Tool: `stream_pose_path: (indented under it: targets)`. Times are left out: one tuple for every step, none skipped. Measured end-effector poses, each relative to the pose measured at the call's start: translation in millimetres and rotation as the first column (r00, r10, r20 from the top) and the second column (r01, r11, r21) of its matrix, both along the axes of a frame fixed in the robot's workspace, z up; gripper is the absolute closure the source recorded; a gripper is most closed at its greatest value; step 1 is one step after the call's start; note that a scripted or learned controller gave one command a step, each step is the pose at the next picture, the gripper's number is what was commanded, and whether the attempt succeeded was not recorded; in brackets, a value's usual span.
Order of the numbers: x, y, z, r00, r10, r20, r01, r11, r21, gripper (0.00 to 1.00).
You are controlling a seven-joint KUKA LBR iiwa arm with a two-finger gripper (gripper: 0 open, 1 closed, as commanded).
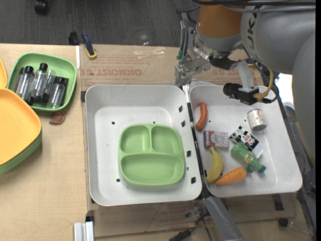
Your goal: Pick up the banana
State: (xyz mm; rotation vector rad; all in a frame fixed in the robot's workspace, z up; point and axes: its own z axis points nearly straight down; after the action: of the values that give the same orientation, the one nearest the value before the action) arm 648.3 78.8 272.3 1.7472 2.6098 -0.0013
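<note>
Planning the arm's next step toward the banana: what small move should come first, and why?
Probably carry the hand toward the near end of the right bin, to above the banana. The hand sits at the far rim between the two bins, well away from the banana, which lies by the near-left wall, touching the carrot.

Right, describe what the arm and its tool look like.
The arm is thick, rounded and grey, with a broad orange band above the wrist. Black cables loop around it. The tool is a small metallic assembly, with a black cylindrical part jutting out beside it.
</note>
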Motion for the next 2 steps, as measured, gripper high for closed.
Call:
stream_pose_path:
  targets:
    - [-10,21,-161,0.999,-0.046,-0.003,0.046,0.999,0.000,1.00]
    - [-13,106,-182,0.978,-0.209,-0.002,0.209,0.978,-0.001,1.00]
